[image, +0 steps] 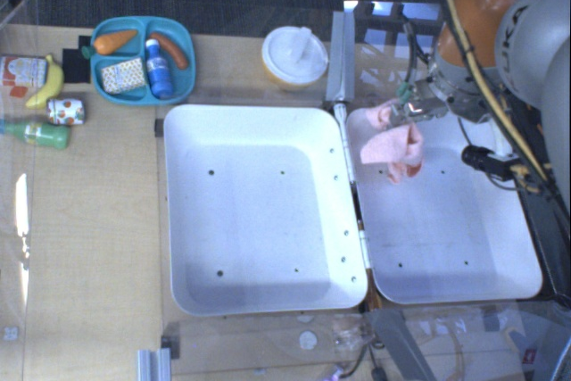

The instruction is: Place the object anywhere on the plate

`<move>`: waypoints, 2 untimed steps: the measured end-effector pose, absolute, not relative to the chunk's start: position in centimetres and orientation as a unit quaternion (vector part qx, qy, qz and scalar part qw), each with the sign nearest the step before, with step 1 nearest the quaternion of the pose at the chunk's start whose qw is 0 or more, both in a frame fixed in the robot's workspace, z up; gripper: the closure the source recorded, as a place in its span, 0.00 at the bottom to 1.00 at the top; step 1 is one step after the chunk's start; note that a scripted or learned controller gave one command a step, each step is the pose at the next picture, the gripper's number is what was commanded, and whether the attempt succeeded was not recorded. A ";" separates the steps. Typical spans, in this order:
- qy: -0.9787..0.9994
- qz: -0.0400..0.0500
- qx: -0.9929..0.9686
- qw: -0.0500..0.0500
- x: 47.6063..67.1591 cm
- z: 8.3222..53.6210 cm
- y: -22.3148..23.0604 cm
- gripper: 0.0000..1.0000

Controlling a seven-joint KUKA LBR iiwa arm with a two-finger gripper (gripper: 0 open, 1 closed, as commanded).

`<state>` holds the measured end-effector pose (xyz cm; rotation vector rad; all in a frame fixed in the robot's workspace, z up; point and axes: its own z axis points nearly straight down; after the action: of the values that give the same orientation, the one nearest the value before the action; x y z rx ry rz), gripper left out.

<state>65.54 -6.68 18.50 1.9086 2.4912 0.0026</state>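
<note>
Two white bins sit side by side on the surface [80,263] — a left bin [259,210] and a right bin [464,236]. Behind them stands a yellow bowl with a white lid [294,56]. At the far left lie a banana [49,83], a small can [65,111] and a green bottle [37,133] — near each other.

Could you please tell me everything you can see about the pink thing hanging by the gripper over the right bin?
The pink object looks like a soft, crumpled cloth or limp toy, pale pink with a deeper pink fold at its lower right. It hangs bunched and drooping at the gripper, its top at the fingertips, seemingly pinched there, though the grip itself is hard to make out. It sits over the upper left part of the right bin, near the divider between the bins. Whether its lower end touches the bin floor cannot be told.
</note>
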 end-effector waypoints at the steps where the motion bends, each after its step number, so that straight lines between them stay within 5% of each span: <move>1: 0.796 0.001 0.605 0.002 65.7 22.6 -6.5 1.00; 2: 0.902 0.001 0.432 0.001 64.7 21.6 -1.6 1.00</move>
<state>64.68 -1.59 21.59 1.3574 2.8309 0.0026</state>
